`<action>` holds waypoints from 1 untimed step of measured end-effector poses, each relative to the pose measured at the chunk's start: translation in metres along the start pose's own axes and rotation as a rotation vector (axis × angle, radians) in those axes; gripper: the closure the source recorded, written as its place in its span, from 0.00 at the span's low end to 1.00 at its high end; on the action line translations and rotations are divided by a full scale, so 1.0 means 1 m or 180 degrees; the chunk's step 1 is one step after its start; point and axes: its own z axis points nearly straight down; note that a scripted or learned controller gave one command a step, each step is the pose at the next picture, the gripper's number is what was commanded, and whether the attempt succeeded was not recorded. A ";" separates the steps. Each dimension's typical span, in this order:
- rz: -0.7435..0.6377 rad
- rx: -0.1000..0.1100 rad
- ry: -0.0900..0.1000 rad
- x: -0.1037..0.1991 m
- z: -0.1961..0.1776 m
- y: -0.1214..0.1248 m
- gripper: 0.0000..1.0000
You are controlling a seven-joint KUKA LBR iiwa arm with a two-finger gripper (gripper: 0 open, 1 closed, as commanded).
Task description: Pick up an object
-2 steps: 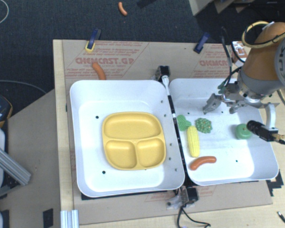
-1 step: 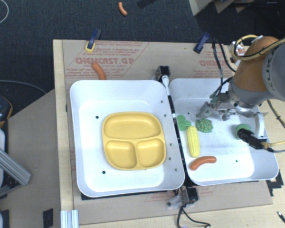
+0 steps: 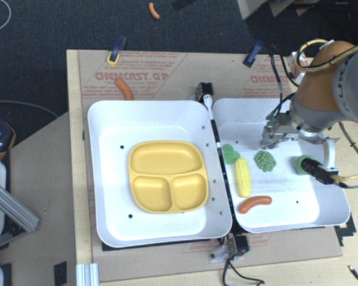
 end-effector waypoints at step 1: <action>-0.0006 -0.0015 -0.0004 0.002 -0.062 0.008 1.00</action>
